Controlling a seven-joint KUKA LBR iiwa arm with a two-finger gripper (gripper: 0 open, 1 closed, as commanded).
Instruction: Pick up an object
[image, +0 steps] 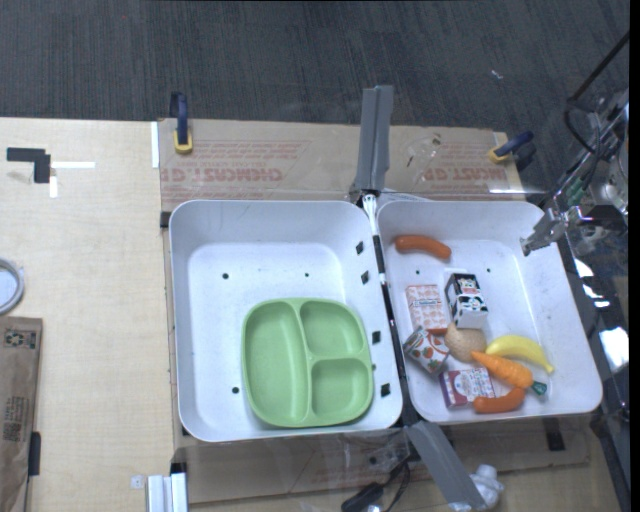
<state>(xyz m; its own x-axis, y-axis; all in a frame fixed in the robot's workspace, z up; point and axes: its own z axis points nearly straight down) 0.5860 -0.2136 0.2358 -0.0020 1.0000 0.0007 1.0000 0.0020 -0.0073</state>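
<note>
- Objects for picking lie in the right bin (575, 300), one of two shallow white bins set side by side on a wooden bench (80, 260).
- A sausage (422, 245), orange-red, lies at the far left of this bin, apart from the other items.
- A small black-and-white carton (466, 298) stands near the bin's middle, with a red-and-white packet (426, 307) just to its left.
- A second printed packet (427, 351) lies tilted on the near side of the first, beside a pale round potato (464, 341).
- A yellow banana (521, 349) lies to the right of the potato.
- An orange carrot (503, 369) lies just on the near side of the banana, touching or overlapping it.
- A third red-and-white packet (467, 386) lies at the near edge, with another orange-red sausage (500, 402) by it.
- The gripper (538, 238) hangs at the far right edge of the right bin, well apart from the cluster of items. It is small and blurred, so how it is set cannot be told, and nothing is seen in it.
- The left bin (200, 300) holds a light green divided plate (308, 362) with three compartments, lying toward its near right part.
- Cardboard (260, 160) with red lettering lies on the far side of both bins, held by clamps (180, 122).
</note>
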